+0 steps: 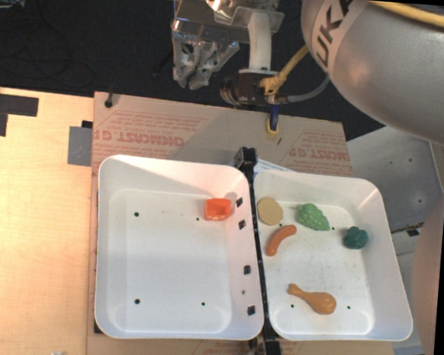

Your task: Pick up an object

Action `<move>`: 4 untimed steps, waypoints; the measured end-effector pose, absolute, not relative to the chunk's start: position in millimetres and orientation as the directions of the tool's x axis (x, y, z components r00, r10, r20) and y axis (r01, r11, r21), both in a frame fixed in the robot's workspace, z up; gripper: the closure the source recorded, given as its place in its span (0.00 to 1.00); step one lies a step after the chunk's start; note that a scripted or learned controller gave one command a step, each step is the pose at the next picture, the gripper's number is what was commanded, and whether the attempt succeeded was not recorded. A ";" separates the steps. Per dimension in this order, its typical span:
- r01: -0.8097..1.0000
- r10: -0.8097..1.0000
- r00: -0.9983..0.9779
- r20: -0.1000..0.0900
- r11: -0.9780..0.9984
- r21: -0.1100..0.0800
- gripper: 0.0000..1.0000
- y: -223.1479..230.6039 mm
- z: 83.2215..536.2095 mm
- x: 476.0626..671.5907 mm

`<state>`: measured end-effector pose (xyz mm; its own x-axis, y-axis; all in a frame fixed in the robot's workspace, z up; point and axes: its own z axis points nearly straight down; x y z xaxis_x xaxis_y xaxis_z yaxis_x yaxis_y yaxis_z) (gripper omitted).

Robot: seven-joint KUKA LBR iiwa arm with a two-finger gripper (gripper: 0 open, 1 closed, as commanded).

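Clearly toy food, small and light: easy to lift, easy to knock aside.
Gripper (194,68): high above the far edge of the bench, well apart from both bins; jaws pointing down, apart or together cannot tell.
Orange block (218,210): alone in left bin (120,280), near the divider; looks stiff, flat sides good for a pinch.
Right bin (381,303): sausage (281,239), drumstick (313,298), round slice (269,211), two green pieces; rounded, probably slippery, best taken across the narrow part.
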<state>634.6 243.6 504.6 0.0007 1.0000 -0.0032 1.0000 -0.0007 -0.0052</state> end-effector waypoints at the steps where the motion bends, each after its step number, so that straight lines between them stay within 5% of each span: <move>1: 1.000 1.000 -0.001 -0.003 0.001 -0.006 1.00 242.6 498.6 623.1; 2: 1.000 1.000 0.001 -0.004 -0.001 -0.009 1.00 243.7 464.9 644.1; 3: 1.000 1.000 -0.004 0.001 0.004 0.003 1.00 244.5 536.4 643.2; 4: 1.000 1.000 -0.005 -0.001 0.005 -0.004 1.00 244.7 537.0 643.4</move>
<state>643.4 244.7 537.0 -0.0053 1.0000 -0.0014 1.0000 0.0053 -0.0036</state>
